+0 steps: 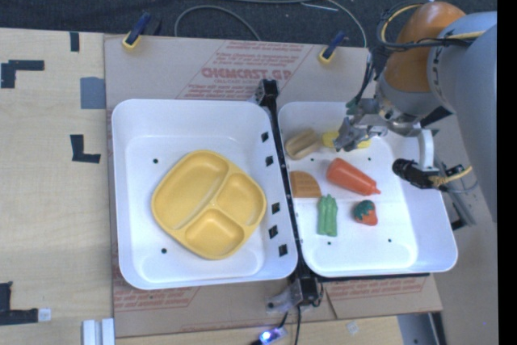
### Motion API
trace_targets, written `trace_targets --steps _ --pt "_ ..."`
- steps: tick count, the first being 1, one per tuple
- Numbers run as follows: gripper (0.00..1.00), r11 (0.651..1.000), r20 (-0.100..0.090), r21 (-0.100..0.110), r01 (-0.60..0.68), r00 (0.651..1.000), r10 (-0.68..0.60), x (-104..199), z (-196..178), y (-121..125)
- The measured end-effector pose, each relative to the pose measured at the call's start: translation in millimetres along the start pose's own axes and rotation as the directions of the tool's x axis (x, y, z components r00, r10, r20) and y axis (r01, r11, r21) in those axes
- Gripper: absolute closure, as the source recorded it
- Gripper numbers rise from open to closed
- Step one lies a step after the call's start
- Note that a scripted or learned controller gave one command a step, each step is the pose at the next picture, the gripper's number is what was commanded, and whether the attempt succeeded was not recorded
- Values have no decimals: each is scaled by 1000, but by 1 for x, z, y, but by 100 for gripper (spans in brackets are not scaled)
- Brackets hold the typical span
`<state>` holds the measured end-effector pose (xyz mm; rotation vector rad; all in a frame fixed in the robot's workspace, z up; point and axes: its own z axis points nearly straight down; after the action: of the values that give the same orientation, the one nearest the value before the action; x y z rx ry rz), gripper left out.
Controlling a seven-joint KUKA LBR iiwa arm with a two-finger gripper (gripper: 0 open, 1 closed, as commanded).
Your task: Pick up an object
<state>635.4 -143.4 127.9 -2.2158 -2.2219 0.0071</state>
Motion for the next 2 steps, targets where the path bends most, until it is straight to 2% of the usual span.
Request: trace_targets --steps 2 --pt "100 1000 1 -9 -1 1000 1 0 -92 0"
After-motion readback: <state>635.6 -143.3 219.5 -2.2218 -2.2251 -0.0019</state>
